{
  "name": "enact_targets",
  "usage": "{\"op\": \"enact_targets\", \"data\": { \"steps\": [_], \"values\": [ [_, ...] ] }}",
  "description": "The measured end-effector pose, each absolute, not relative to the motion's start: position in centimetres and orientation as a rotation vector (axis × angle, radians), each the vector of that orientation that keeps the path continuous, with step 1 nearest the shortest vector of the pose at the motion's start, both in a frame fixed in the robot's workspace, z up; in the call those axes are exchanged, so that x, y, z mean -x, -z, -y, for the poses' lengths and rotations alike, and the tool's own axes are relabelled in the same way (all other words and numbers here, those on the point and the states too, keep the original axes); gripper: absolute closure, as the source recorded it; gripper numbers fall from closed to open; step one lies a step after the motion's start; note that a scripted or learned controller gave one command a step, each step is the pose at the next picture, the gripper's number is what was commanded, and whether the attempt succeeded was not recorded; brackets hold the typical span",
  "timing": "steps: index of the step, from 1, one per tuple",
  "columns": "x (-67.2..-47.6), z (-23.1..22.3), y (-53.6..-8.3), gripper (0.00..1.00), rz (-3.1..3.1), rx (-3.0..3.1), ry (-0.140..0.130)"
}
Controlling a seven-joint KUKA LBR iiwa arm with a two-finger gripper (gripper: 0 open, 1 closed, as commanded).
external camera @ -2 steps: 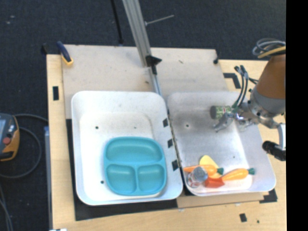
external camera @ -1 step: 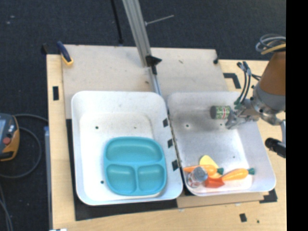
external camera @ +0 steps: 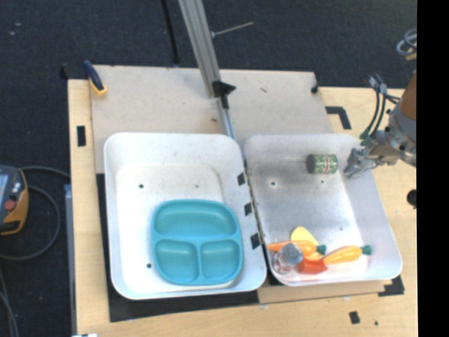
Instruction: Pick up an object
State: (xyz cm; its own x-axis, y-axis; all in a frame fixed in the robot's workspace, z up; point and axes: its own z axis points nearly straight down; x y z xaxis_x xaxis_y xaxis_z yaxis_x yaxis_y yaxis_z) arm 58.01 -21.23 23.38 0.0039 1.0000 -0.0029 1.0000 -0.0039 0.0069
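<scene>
Camera view shows the gripper (external camera: 353, 164) at the right white bin's (external camera: 365, 209) rim, grasping nothing; its opening cannot be told. Just beside it lies a small green cylindrical can (external camera: 322, 163), probably light, rigid and prone to rolling, best pinched across its round sides.

Robotics lab, bench (external camera: 189, 104), white bins (external camera: 175, 146), camera mast (external camera: 200, 34)

You see the grey arm with its orange band (external camera: 409, 111) cut off at the right edge, so most of it is lost to you. The small pile of yellow, orange and red toy pieces (external camera: 316, 250) overlaps too tightly to separate. The small green-labelled can's (external camera: 322, 163) print is too small to read.
</scene>
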Motion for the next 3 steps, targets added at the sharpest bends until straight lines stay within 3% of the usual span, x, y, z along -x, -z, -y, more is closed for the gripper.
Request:
{"op": "enact_targets", "data": {
  "steps": [1, 2, 3],
  "values": [
    [-57.7, 20.7, -29.5, 1.00, -2.219, -2.212, -0.006],
    [-57.8, 20.8, -29.5, 1.00, -2.224, -2.215, -0.001],
    [-57.9, 15.0, -29.7, 1.00, -2.229, -2.212, -0.004]
  ]
}}
